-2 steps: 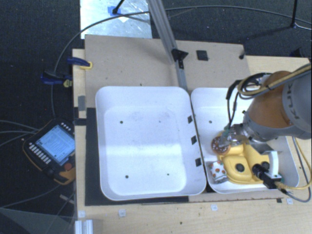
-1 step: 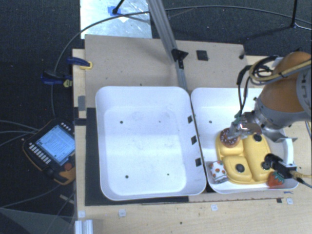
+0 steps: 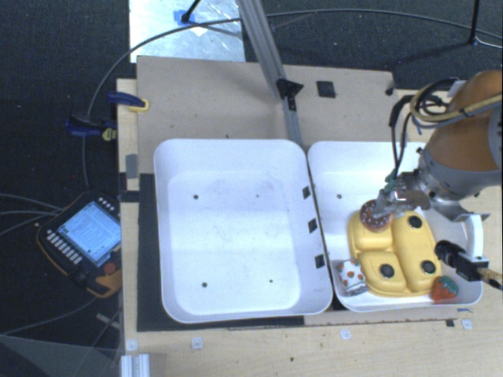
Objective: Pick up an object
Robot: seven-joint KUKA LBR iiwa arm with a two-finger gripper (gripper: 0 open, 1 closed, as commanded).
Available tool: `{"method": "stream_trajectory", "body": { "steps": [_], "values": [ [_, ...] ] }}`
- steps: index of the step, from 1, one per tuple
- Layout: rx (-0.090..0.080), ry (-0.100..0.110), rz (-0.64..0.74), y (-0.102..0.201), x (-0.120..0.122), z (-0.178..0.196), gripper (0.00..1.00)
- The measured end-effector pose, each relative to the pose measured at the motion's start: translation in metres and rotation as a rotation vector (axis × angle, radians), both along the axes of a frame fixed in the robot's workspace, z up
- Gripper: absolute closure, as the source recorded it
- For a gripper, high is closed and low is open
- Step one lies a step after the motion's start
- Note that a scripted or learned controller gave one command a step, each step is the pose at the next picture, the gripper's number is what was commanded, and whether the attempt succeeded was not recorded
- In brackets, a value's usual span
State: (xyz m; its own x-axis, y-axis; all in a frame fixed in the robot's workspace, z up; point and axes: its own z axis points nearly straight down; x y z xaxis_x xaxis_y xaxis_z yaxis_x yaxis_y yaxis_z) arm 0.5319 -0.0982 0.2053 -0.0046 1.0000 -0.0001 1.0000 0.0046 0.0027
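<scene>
Gripper (image 3: 385, 205), its opening impossible to tell, hangs over the chocolate donut (image 3: 375, 215) atop the yellow toy (image 3: 397, 254) in the right bin (image 3: 334, 181); descending centred and vertical should help.

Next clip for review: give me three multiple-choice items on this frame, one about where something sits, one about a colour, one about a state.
1. Where is the yellow block?
A. In the right bin
B. In the left bin
C. On the floor

2. What colour is the small strawberry-like object at the right bin's lower corner?
A. Blue
B. Red
C. Green

3. Where is the gripper?
A. Above the left bin
B. Beside the handheld screen
C. At the yellow block's upper left corner

Answers:
1 A, it lies inside the right bin's walls.
2 B, its body is plainly red.
3 C, it hangs low at the brown round piece on that corner.
</scene>
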Motion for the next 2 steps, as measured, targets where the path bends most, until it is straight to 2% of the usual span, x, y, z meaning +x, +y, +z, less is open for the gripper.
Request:
{"method": "stream_trajectory", "body": {
  "steps": [1, 2],
  "values": [
    [0.001, 0.0, 0.005, 0.048, 0.006, 0.014, 1.0],
    [0.001, 0.0, 0.004, 0.099, 0.015, 0.005, 1.0]
  ]
}}
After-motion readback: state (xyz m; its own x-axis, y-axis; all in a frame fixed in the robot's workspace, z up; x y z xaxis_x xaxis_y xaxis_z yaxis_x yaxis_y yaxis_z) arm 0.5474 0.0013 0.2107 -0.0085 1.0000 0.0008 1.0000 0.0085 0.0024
